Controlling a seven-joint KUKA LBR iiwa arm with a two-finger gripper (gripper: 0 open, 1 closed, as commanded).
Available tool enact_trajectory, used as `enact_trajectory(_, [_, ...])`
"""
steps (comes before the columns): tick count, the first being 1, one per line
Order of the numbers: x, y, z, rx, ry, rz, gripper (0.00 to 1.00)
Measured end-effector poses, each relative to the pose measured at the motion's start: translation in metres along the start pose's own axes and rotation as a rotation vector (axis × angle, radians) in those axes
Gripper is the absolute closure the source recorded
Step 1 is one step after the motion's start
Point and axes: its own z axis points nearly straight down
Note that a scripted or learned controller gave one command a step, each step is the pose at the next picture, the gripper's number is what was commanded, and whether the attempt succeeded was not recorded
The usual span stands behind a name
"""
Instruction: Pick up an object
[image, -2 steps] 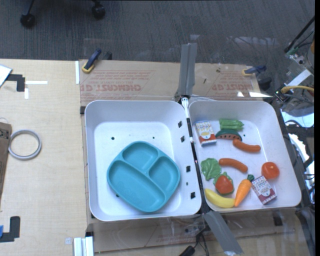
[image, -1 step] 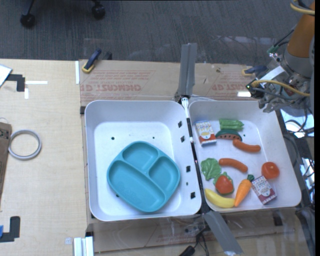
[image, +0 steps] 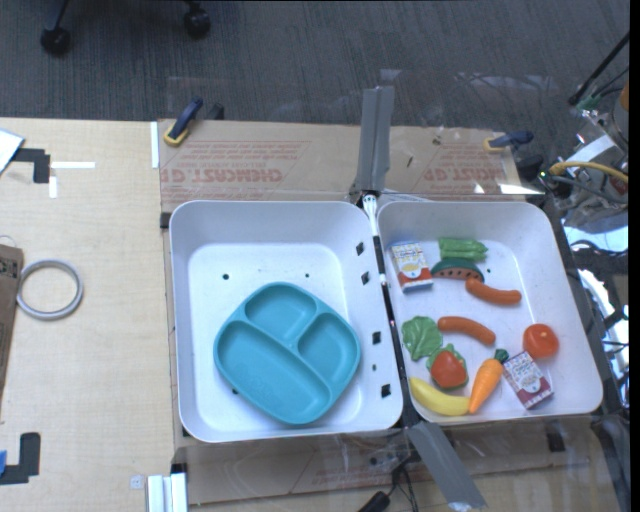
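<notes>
Camera view: wooden bench (image: 90, 390) bears a tape roll (image: 47, 288); grey carpet (image: 300, 50) beyond; tool state untellable.

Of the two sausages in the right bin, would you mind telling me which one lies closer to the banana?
The lower sausage, at the bin's middle beside the lettuce leaf. The other sausage lies farther from the banana, below the green pepper.

Banana (image: 437, 398) partly under carrot (image: 485, 383)

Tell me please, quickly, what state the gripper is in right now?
Gripper: cannot be told from the camera view; none of the toy food in the right bin is being held.
</notes>
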Motion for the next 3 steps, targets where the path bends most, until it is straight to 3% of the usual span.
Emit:
enact_trajectory(1, [0.013,-0.038,-0.012,0.002,0.0,0.022,1.0])
enact_trajectory(3, [0.0,-0.036,-0.028,0.002,-0.001,0.062,1.0])
